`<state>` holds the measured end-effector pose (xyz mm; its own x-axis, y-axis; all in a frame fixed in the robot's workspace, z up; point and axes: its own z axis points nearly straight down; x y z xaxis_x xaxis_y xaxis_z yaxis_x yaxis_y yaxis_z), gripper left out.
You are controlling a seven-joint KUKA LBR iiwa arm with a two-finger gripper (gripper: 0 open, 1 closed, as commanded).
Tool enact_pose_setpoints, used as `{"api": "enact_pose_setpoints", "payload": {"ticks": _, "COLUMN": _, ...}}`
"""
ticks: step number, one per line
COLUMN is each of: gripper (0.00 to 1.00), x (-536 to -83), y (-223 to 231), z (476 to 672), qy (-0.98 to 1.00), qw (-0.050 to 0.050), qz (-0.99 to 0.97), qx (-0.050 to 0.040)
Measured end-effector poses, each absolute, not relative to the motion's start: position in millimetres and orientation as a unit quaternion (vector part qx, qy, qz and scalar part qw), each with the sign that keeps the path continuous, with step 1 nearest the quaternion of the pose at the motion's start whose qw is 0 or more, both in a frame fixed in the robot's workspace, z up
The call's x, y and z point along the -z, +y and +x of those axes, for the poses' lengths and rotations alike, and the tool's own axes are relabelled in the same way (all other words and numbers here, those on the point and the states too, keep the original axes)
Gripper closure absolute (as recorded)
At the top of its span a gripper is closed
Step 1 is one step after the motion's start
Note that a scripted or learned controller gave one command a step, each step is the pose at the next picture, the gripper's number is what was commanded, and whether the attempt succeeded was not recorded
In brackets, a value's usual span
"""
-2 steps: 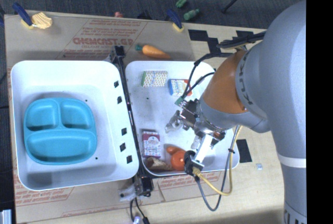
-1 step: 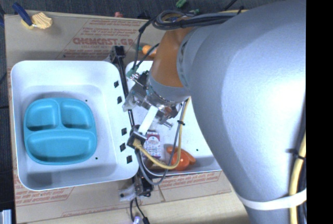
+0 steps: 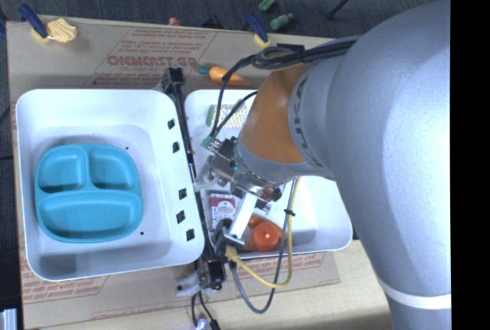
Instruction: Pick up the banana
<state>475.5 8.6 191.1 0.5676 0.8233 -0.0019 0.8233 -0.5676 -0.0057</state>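
Gripper (image 3: pixel 230 184) over rt bin (image 3: pixel 320 204) nr orange round obj (image 3: pixel 266 235) & red-white card (image 3: pixel 222 207), grip state unclear.

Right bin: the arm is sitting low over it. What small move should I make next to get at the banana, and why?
Probably raise the arm straight up a little. Its wrist covers much of the right bin; beside it lie a red packet and an orange round thing, so the banana may be hidden beneath.
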Motion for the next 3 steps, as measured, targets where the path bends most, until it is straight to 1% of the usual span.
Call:
{"api": "enact_pose_setpoints", "payload": {"ticks": 1, "gripper": 0.00, "x": -193, "y": 13, "z": 475.5, "qy": -0.671, "qw": 0.003, "qz": -0.741, "qx": -0.0023}}
{"api": "enact_pose_setpoints", "payload": {"ticks": 2, "gripper": 0.00, "x": -180, "y": -92, "z": 477.4, "qy": -0.729, "qw": 0.002, "qz": -0.685, "qx": -0.0014}}
{"api": "enact_pose_setpoints", "payload": {"ticks": 3, "gripper": 0.00, "x": -191, "y": 29, "z": 476.1, "qy": -0.780, "qw": 0.002, "qz": -0.626, "qx": -0.0007}}
